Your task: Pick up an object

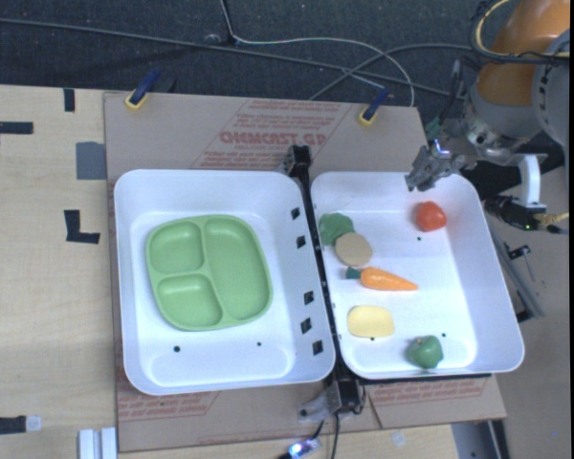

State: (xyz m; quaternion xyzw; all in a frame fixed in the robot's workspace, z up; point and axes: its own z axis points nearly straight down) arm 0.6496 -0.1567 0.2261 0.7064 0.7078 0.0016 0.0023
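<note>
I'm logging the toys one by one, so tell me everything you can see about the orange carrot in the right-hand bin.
The carrot looks like smooth plastic, orange, with a small dark green stub at its left end and a tapered tip pointing right. It lies flat near the middle of the right bin, just below the tan disc, apart from the yellow piece.
</note>
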